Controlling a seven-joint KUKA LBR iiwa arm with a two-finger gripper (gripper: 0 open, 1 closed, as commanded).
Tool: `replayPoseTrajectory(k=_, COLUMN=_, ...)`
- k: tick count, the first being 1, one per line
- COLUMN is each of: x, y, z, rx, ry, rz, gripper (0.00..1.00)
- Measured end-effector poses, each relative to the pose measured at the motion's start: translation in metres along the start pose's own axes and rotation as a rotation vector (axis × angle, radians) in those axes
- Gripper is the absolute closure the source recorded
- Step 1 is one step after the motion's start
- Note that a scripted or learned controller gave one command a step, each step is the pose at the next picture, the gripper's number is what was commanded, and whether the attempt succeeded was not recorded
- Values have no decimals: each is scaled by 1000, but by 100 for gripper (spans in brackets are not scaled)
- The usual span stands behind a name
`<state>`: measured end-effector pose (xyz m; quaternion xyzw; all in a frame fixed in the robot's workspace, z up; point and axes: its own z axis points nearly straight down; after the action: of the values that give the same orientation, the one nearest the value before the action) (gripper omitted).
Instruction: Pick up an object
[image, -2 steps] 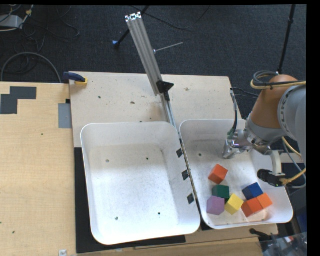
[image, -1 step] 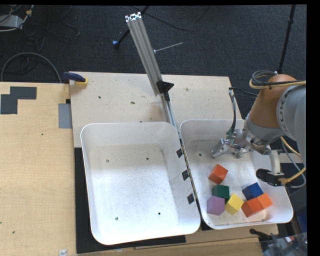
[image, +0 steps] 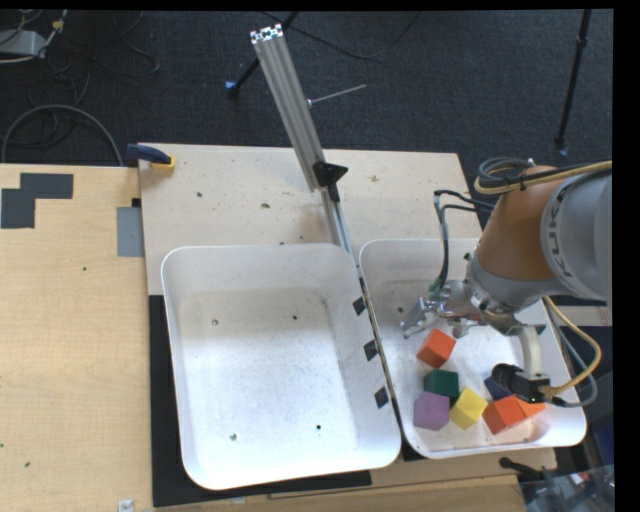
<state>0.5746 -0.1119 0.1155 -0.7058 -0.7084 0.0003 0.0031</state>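
The arm's fingers (image: 428, 318) hang low in the right bin (image: 400, 265); whether they are apart or together, I cannot tell. An orange cube (image: 436, 348) lies just below them. Further below sit the green cube (image: 441, 383), purple cube (image: 431, 410), yellow cube (image: 467, 408) and an orange-red block (image: 508, 412).

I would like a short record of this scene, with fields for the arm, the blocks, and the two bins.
arm: grey with an orange band, reaching in from the right, gripper low over the right bin
nearest block: orange block, just below the gripper
held: cannot tell
other blocks: green block, purple block, yellow block, red block, a dark blue block partly hidden
right bin: holds all the blocks, toward its near end
left bin: white, speckled floor
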Motion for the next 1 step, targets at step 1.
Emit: replayPoseTrajectory(k=1, x=-23, y=0, z=24, rx=-3, ry=-1, rz=5, gripper=0)
